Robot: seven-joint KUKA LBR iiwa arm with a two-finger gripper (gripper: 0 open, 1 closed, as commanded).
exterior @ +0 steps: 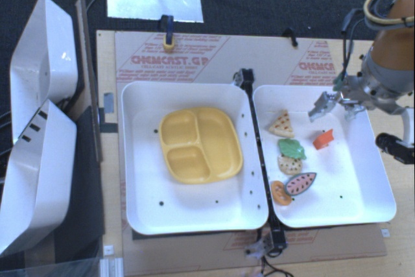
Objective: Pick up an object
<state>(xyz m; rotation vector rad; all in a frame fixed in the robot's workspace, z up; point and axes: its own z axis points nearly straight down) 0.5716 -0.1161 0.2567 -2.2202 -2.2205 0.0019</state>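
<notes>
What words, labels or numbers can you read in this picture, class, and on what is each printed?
"CHEMCAST GP" in red, on the clear protective sheet under the bins, behind the left bin.
The same red mark repeats behind the right bin, at, cut off and too blurred to read fully.
Smaller red print beneath each mark is too small to read.

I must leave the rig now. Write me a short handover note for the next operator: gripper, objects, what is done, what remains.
Gripper: over the right bin's upper part, nothing seen between its fingers.
Objects in the right bin: pizza slice, red piece, green leaf, cookie, watermelon slice, orange slice.
Left bin: yellow divided plate.
Done: nothing picked yet.
Left: grasp and lift one object; the red piece lies nearest.
</notes>
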